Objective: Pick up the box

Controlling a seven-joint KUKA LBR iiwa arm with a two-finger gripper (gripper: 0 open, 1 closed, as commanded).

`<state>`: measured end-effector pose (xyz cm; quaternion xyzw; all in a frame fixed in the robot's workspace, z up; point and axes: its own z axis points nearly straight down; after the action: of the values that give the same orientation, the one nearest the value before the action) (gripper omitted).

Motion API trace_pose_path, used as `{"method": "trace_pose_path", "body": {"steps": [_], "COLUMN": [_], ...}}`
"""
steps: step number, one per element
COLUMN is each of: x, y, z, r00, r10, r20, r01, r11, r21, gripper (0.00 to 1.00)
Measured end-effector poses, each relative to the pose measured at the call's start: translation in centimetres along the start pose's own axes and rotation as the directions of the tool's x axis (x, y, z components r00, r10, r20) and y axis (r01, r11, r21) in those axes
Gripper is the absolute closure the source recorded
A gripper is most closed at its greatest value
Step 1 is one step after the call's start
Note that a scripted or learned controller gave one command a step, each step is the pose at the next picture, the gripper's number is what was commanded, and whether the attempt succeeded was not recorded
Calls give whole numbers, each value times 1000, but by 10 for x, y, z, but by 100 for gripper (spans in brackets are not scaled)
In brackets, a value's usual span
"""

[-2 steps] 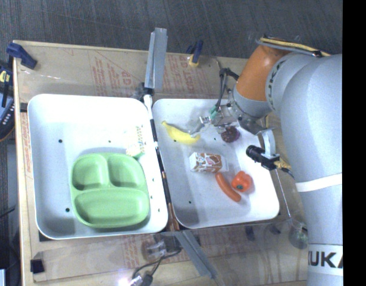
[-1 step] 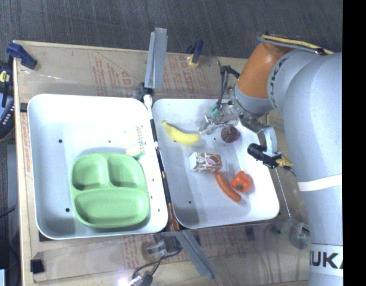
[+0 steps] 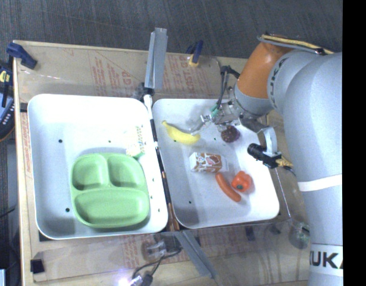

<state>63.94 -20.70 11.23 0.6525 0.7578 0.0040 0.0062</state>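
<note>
The box (image 3: 206, 162) is a small brown-and-white patterned pack lying flat in the middle of the right bin (image 3: 263, 204). My gripper (image 3: 214, 117) hangs over the far part of that bin, up and slightly right of the box and apart from it. Nothing is visibly held in it. The grey arm with its orange band (image 3: 258, 70) comes in from the right above the bin's far right corner.
A banana (image 3: 181, 133) lies just left of the gripper. A dark round item (image 3: 230, 134) sits under the wrist. A carrot and a red pepper (image 3: 237, 185) lie right of the box. The left bin (image 3: 46, 130) holds a green divided tray (image 3: 110, 190) and a small pale item (image 3: 135, 146).
</note>
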Motion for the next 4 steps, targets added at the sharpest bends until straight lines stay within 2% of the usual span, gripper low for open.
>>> {"method": "trace_pose_path", "body": {"steps": [1, 2, 3, 4], "x": [62, 12, 11, -1], "y": [-27, -115, -86, -13], "z": [-21, -143, -81, -97], "r00": [998, 998, 1000, 1000], "r10": [-65, 67, 23, -25], "r20": [-6, -3, -5, -5], "r01": [65, -67, -23, 25], "r11": [998, 998, 1000, 1000], "r21": [16, 15, 20, 14], "gripper": [0, 0, 0, 0]}}
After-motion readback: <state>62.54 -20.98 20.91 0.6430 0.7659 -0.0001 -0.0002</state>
